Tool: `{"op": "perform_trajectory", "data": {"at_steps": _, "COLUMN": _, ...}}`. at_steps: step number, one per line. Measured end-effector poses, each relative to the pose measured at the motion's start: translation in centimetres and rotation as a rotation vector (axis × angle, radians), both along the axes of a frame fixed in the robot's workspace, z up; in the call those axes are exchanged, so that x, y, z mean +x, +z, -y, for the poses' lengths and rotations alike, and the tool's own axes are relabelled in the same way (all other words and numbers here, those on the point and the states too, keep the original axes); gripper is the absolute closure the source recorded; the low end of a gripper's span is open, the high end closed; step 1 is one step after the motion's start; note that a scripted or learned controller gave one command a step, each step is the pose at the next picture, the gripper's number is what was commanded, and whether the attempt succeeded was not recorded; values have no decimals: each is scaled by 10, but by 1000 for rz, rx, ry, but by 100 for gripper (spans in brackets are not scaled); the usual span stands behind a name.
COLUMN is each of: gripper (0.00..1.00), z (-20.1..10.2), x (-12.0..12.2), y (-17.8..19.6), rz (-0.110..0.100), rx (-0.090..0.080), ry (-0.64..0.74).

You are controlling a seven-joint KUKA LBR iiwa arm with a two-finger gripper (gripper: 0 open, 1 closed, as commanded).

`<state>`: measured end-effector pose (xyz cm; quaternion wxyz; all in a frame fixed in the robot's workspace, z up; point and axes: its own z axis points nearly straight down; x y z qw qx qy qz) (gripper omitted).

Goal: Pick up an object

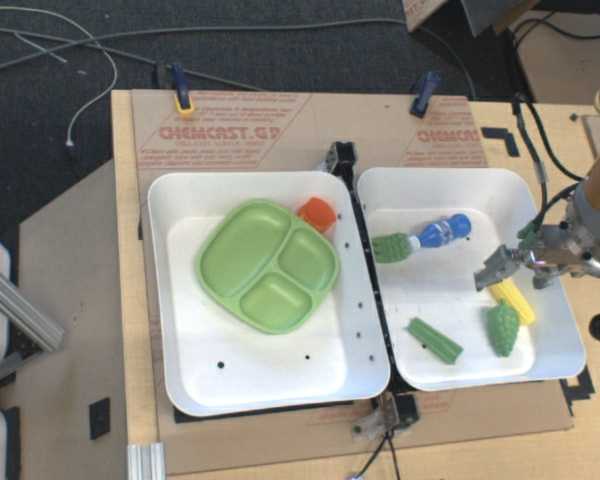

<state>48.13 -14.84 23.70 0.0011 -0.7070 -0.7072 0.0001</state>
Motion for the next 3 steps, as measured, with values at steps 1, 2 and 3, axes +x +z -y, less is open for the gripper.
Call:
{"op": "perform_trajectory", "data": {"at_steps": 1, "gripper": 0, "z": -2, "x": 1, "y": -63, "rz": -7, "rx": 2, "ry": 0}}
{"op": "perform_trajectory", "data": {"at_steps": 2, "gripper": 0, "z": -13, "x": 2, "y": -118, "rz": -6, "rx": 3, "ry": 1}}
{"op": "perform_trajectory", "data": {"at_steps": 3, "gripper": 0, "z": -12, "x": 4, "y": -151, "rz": 3, "rx": 1, "ry": -1}}
